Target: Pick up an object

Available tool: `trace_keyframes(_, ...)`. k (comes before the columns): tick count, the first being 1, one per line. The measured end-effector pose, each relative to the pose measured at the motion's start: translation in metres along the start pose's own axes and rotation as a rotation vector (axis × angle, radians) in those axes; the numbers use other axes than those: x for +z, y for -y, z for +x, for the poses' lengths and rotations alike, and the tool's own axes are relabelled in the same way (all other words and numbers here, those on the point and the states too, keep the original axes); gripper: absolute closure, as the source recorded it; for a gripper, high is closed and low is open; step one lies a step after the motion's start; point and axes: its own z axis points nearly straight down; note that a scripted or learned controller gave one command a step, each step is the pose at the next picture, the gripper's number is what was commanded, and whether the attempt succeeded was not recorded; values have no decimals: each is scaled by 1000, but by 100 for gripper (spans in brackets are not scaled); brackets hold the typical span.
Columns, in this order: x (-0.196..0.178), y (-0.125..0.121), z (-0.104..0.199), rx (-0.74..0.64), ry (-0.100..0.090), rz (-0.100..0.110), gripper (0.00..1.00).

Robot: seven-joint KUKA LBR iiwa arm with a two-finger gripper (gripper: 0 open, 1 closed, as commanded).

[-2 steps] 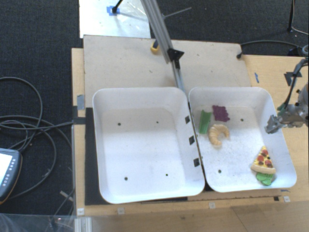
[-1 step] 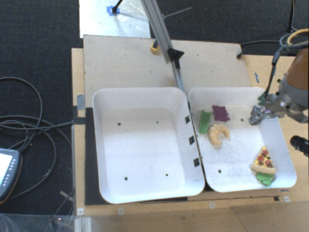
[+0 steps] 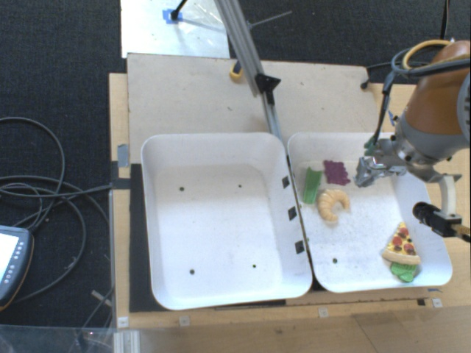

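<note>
Approach step: metal two-finger gripper (image 3: 366,173) hovers w/ nothing held, opening can't tell, beside purple toy grape bunch (image 3: 336,171); next, centre & descend.

two white bins (image 3: 221,149), one croissant (image 3: 333,204), one pizza slice (image 3: 401,245), one purple piece (image 3: 336,171), two green pieces (image 3: 313,185)

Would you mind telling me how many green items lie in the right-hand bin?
2: a green block by the divider at the far left, and a green piece under the pizza slice at the near right corner.
</note>
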Motion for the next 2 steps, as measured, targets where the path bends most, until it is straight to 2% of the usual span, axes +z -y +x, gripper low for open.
trace_keyframes(1,-9,-24,52,-1,0,-3,100)
trace_keyframes(2,-20,-34,102,-1,0,-2,100)
